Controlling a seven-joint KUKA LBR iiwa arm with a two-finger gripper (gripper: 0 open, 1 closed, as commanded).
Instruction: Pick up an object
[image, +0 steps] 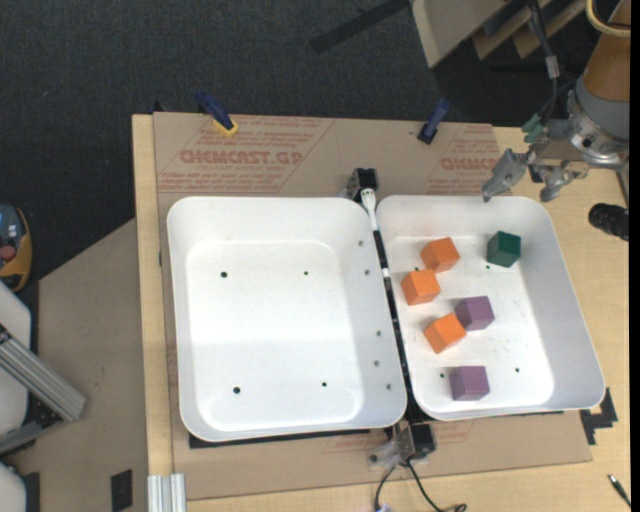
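Looking down on the bench, we see our gripper (525, 180) poised above the far rim of the right bin (575, 330), its two fingers spread apart with nothing between them. Six blocks lie in that bin: a green cube (504, 248) nearest the gripper, three orange cubes (439, 254) (421, 287) (445, 332), and two purple cubes (475, 312) (468, 382). Beside it, the left bin (185, 330) touches along the middle edge.
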